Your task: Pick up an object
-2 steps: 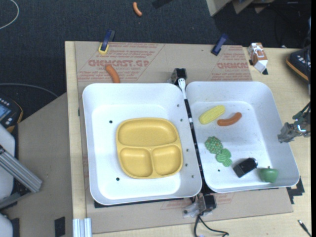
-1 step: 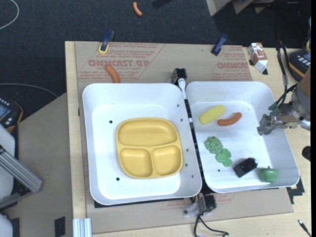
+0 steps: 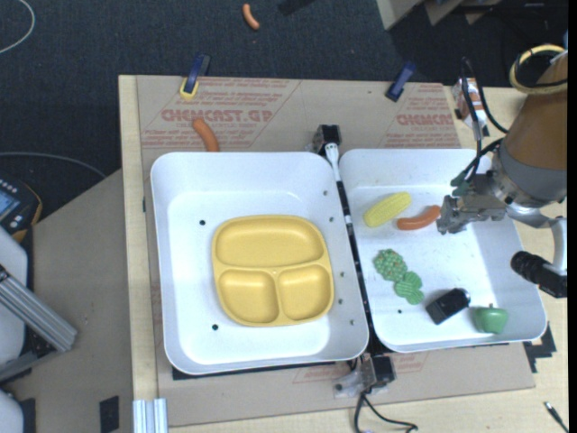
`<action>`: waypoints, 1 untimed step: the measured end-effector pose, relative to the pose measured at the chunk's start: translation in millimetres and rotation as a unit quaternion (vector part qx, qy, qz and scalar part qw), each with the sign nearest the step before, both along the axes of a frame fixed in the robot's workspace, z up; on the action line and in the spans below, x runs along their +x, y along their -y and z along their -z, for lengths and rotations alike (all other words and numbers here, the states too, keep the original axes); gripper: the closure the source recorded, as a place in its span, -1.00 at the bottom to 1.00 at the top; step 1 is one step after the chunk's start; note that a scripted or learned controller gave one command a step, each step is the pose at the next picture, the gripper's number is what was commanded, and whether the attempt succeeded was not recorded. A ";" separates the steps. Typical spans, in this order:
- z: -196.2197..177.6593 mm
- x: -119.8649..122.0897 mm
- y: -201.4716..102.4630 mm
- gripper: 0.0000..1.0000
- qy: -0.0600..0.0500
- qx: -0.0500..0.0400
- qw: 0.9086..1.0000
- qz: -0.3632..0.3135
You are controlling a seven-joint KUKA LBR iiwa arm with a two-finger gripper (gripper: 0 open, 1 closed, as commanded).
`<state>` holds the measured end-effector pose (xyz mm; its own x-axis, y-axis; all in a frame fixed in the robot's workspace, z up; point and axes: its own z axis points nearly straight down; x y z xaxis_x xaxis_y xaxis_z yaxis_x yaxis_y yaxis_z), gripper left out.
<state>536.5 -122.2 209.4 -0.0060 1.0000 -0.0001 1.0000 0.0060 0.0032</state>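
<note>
Claw [image 3: 448,220], opening indiscernible, low in right shallow white bin [image 3: 516,251], touching orange sausage-shaped toy [image 3: 418,219]; yellow plastic corn cob [image 3: 387,208] just beside sausage.

We reach in from the right, our orange-banded arm [image 3: 541,138] angled low, our gripper [image 3: 453,216] pointing leftward; its finger state stays unclear.

Two shallow white bins sit side by side on the bench. The left bin [image 3: 171,242] holds a yellow plastic tray with three sections [image 3: 272,269] in its middle. In the right bin [image 3: 532,318], a yellow toy corn cob [image 3: 387,208] lies near the back, with an orange toy sausage [image 3: 418,219] just to its right. A green bumpy toy vegetable [image 3: 398,274] lies in front of them. A small black block [image 3: 447,305] lies further front, and a green toy apple [image 3: 489,318] is just to its right.
</note>
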 end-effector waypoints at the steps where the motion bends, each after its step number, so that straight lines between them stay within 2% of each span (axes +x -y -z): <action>1: -11.4 25.0 -56.8 1.00 0.001 0.001 1.000 -0.001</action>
<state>561.5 -65.4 220.8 -0.0074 1.0000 0.0010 1.0000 0.0074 0.0050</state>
